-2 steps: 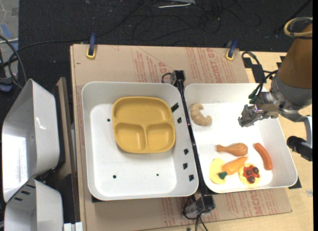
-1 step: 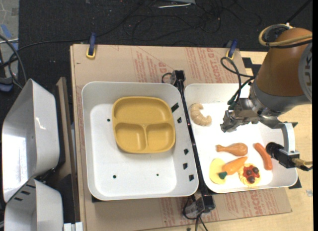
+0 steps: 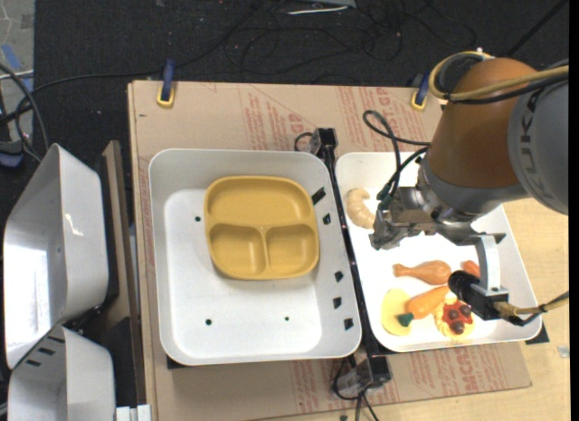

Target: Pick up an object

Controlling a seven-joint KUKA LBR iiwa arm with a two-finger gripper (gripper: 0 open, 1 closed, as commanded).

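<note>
The bench (image 3: 226,116) carried two white bins side by side, and everything else is placed here against the right bin (image 3: 507,333). The left bin (image 3: 181,320) sat just beside it, touching along the shared edge, and held a yellow divided plate (image 3: 262,227) in its upper half. The arm (image 3: 493,129) reached in from the right and hung over the right bin's upper part, its orange band bulking above the wrist and the wrist bent downward toward the bin floor. The gripper (image 3: 391,229) pointed down over the bin's upper-left area; whether it was spread or closed could not be told, and nothing could be seen in its hold. A pale bread roll (image 3: 360,207) lay near the bin's left wall, just beside the gripper. Lower in the bin lay a toy chicken leg (image 3: 423,272), a carrot (image 3: 427,301), a yellow slice (image 3: 393,310) and a small red and yellow piece (image 3: 454,318), clustered together.
</note>
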